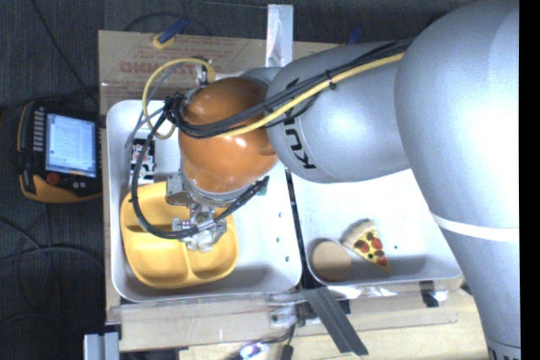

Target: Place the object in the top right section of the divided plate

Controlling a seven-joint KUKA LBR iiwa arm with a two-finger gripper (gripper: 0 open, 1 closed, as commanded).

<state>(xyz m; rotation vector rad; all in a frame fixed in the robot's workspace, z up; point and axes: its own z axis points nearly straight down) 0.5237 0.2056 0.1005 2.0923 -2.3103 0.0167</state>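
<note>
White left bin [278, 261] holds yellow divided plate [160, 261] under pincer [201, 239], grip unclear.

**What the bench carries**

My bench [211, 318] bears two white bins side by side. The left bin [261, 261] holds a yellow divided plate [156, 253] at its near-left end. The right bin [405, 206], touching the left bin's edge, holds a pizza slice [369, 244] and a tan round piece [331, 259] just beside it.
</note>
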